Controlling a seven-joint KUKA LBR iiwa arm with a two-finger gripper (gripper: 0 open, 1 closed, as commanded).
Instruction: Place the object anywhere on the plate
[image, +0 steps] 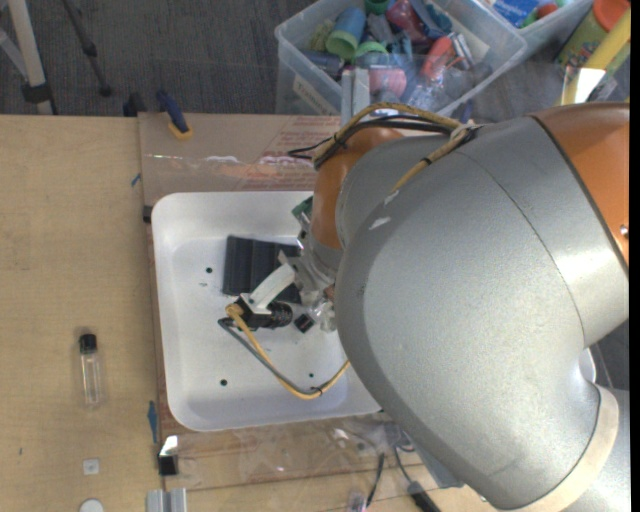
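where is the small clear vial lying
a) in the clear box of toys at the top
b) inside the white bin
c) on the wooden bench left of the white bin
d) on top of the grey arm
c: the small clear vial with its dark cap lies on the wooden bench, apart from the white bin and to its left.
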